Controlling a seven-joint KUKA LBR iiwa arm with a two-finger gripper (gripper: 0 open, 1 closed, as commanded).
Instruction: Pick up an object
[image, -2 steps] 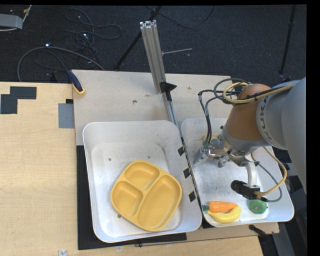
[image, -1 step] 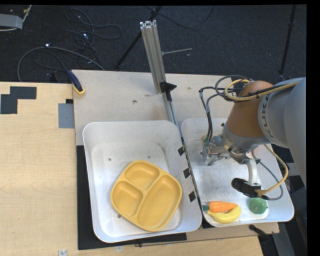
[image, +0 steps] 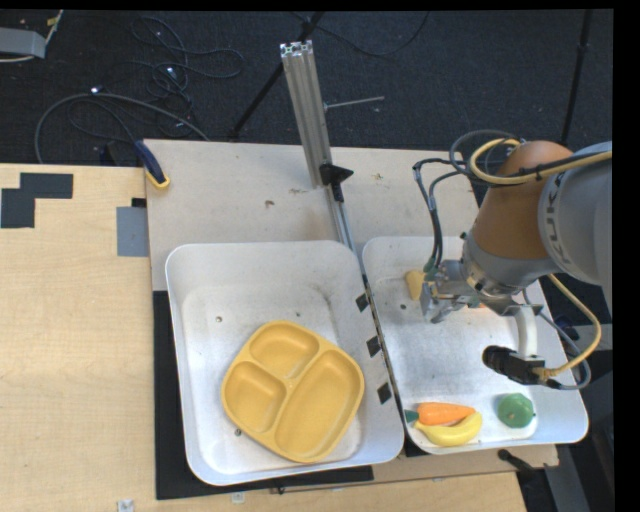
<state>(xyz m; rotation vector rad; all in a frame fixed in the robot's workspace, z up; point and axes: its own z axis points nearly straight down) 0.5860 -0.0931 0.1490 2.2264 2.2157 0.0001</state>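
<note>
Camera view: my gripper (image: 437, 303) hangs over the far left part of the right bin (image: 560, 425), just right of a pale yellow object (image: 414, 284); whether it is apart or together I cannot tell. A carrot (image: 444, 412) lies touching a banana (image: 452, 431) at the bin's near edge, a green object (image: 515, 409) to their right. The left bin (image: 190, 300) holds a yellow divided plate (image: 292, 389).

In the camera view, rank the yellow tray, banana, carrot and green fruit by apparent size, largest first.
1. Yellow tray, by far the largest.
2. Banana.
3. Carrot, though it looks close to the banana, which it partly overlaps, so that order is unsure.
4. Green fruit, smallest.
</note>
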